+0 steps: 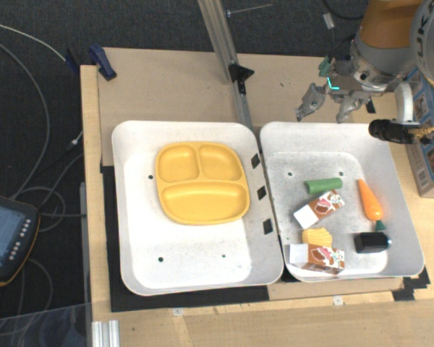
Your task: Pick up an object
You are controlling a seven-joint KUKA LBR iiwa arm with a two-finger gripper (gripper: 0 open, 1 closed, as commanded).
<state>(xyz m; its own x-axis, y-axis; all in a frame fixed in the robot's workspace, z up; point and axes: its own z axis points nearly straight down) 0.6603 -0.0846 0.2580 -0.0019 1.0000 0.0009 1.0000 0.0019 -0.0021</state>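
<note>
Your jaws (333,108) hang spread wide and empty over the table (166,78), just past the right bin's (405,215) far rim. That bin holds the carrot (370,200), a green piece (324,185), two little cartons and a black block. The carrot looks light, stiff and slick, so pinch its thick middle. The left bin (130,215) carries a yellow divided plate (202,183).

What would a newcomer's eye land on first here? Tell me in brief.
First the bright yellow divided plate, alone in the left bin. Next the cluster in the right bin: an orange carrot, a green piece, small cartons and a black block. The gripper hangs open above that bin's far edge.
</note>
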